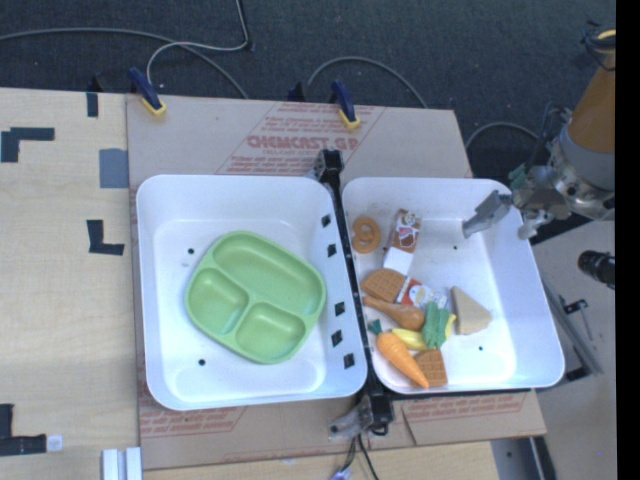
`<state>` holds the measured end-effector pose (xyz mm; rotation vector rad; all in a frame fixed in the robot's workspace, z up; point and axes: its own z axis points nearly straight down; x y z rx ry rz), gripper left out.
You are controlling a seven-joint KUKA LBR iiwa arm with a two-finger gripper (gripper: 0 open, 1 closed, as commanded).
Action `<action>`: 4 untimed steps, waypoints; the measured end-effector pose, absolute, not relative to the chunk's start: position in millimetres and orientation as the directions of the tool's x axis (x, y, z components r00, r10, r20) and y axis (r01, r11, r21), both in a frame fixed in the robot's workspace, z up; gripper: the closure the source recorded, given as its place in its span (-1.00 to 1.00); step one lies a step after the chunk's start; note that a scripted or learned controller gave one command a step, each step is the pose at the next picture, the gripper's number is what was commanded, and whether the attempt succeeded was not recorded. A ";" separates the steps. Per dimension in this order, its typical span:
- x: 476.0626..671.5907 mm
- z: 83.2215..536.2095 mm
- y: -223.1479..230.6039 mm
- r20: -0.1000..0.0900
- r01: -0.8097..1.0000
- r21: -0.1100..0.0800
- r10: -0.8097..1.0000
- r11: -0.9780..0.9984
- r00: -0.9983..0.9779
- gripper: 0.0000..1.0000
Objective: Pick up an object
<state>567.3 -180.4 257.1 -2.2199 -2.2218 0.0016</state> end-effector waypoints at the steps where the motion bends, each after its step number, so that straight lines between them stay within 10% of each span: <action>1: 585.0 120.9 -102.8 0.001 1.000 -0.004 1.000 0.002 -0.002 -1.00; 2: 654.8 184.7 -41.7 0.000 1.000 0.001 1.000 0.002 -0.002 -1.00; 4: 668.9 85.9 -118.2 -0.002 1.000 0.002 1.000 0.001 -0.001 -1.00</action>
